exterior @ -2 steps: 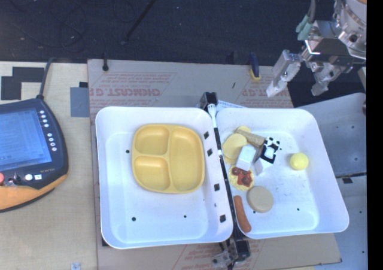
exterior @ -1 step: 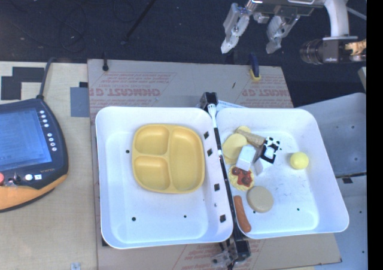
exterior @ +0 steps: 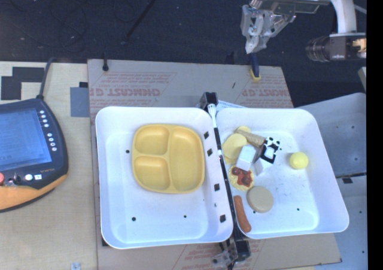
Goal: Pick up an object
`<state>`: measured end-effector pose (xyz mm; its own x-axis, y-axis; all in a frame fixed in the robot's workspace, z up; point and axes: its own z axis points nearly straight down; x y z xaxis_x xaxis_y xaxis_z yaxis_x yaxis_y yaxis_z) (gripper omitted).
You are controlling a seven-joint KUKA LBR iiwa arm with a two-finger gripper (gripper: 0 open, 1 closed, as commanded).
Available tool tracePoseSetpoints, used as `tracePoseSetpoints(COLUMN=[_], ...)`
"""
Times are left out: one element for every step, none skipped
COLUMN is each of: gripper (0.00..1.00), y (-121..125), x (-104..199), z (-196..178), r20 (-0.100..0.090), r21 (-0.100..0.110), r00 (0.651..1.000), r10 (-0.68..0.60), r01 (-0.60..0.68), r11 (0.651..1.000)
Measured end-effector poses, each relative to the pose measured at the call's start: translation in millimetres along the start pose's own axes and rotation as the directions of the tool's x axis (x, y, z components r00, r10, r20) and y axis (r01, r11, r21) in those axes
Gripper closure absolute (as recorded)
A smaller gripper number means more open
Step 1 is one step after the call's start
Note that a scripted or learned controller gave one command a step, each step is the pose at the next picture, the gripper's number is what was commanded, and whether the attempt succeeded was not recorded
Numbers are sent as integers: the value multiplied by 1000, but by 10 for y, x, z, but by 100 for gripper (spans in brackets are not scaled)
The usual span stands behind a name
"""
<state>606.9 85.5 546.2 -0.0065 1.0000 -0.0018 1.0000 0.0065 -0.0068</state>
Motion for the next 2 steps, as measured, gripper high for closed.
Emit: tracePoseSetpoints(gripper=[100, 100], y=[-545, -1346], x=[-527, -793], z=[90, 314], r20=[-1, -2], r21=[-2, -2], r00=[1000, 1000], r10=[10, 8], r01=[-10, -8], r11=[1000, 1000])
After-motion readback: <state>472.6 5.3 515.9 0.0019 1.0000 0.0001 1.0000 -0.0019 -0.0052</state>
